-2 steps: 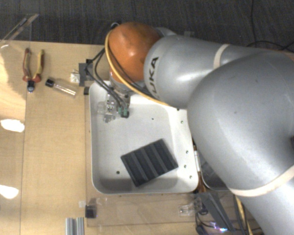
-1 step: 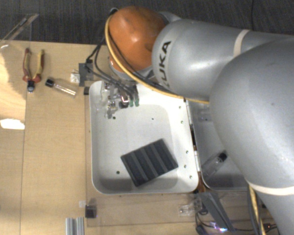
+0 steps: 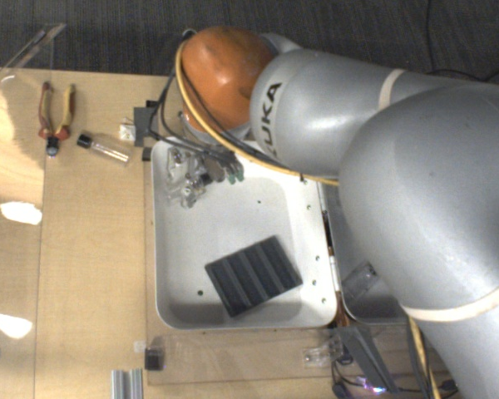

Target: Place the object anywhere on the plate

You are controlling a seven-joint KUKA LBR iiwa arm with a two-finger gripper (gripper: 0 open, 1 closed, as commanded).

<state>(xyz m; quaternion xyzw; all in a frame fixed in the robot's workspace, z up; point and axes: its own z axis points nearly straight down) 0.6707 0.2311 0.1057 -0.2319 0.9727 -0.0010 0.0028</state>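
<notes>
One black ribbed plate (image 3: pixel 253 276) (two bins (image 3: pixel 170 306))

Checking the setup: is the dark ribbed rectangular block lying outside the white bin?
No, the dark ribbed rectangular block lies inside the white bin.

Wooden counter (image 3: pixel 83 248) bearing red-handled pliers (image 3: pixel 55 116) near its far left corner, a small clear vial with a black cap (image 3: pixel 102 147) just to their right, and a small black block (image 3: pixel 154 358) at the near edge beside a ribbed metal piece (image 3: pixel 126 382).

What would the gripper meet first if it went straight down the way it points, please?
Probably the bare floor of the left white bin near its top-left corner; the gripper hangs there, apart from the dark ribbed plate. Depth is unclear.
</notes>
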